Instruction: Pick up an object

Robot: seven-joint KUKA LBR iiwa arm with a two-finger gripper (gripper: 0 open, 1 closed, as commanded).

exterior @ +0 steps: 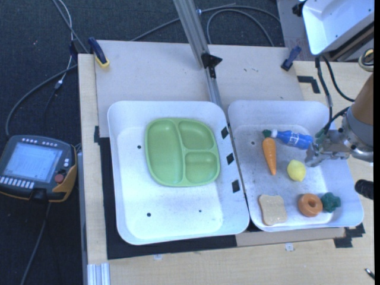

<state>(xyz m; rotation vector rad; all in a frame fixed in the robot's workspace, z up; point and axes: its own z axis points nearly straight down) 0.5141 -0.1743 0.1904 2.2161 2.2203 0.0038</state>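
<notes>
- Grey metal fingers [313,157] hung low over the right bin [249,117], at the end of the arm [363,120] coming in from the right. I could not tell if they were apart or together, and nothing showed between them.
- A blue bottle [295,138] lay just up and left of the fingers, very near them.
- A yellow lemon [297,171] sat just below the fingers, a bit to the left.
- An orange carrot [269,154] lay further left of the fingers, past the bottle.
- A slice of toast [272,209], a brown donut [310,205] and a green toy [331,201] sat well below the fingers, near the bin's front edge.
- A green tray [181,152] with three parts lay in the left bin [130,218], well away from the fingers.
</notes>
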